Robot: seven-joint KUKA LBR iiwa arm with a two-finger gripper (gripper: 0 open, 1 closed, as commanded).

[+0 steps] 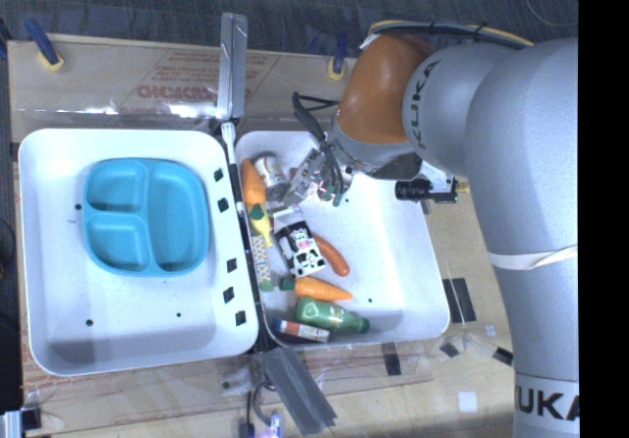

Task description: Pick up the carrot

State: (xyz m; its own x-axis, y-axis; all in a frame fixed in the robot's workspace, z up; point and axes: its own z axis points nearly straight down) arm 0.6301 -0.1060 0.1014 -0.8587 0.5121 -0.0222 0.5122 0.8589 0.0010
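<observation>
The carrot [322,289], orange with a small green stub at its left end, lies flat in the lower part of the right bin [413,259]. It rests just above a green bottle [332,316]. My gripper [307,181] hangs over the upper left part of that bin, well above the carrot in the view and apart from it. The gripper tip sits beside a shiny metal item [272,171] and a long orange piece [254,184] by the bin's left wall.
The right bin also holds a black-and-white cow-patterned box [303,246], an orange sausage-like piece [332,255], a yellow-green item [259,222] and a red-tipped tube [303,331]. The left bin [59,318] holds a blue divided tray [147,215]. The arm's bulk covers the bench's right side.
</observation>
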